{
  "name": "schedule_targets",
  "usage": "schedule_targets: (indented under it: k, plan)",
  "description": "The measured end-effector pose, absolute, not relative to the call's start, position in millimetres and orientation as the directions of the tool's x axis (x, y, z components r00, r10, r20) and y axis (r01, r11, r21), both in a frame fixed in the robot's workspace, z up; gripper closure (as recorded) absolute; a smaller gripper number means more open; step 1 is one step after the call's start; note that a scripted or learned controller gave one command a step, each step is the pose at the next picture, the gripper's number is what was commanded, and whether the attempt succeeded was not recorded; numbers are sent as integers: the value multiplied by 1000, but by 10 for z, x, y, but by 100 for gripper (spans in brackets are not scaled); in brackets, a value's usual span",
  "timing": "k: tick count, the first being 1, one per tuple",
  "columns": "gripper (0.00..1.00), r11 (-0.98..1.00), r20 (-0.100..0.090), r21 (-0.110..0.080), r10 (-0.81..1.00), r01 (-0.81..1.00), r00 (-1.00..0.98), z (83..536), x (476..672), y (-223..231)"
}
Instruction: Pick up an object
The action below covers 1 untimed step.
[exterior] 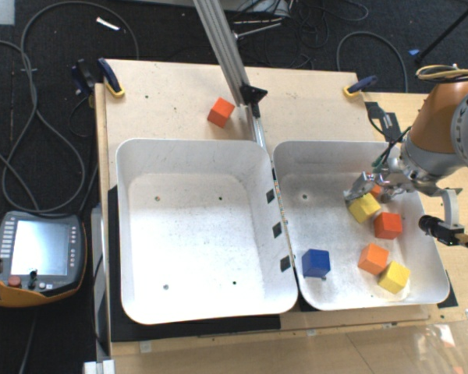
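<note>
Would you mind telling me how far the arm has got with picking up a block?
Done: the tool has reached the right bin, at the upper yellow block. In hand: nothing visibly gripped; that block sits on the bin floor. Left: grasping and lifting.

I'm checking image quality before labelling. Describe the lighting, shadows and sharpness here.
Camera view: light is even and soft; the blue cube and the orange cube on the bench cast only faint shadows; the white bins look bright without hard glare; cubes are sharp, the gripper slightly soft.
</note>
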<state>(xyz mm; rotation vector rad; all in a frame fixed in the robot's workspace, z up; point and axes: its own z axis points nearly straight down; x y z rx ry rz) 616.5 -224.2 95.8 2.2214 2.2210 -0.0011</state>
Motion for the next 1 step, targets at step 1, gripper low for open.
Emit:
schedule_targets:
  k: [1]
  plan:
    - [100, 2, -2, 3, 1000, 1000, -2, 1067, 6177, -2241]
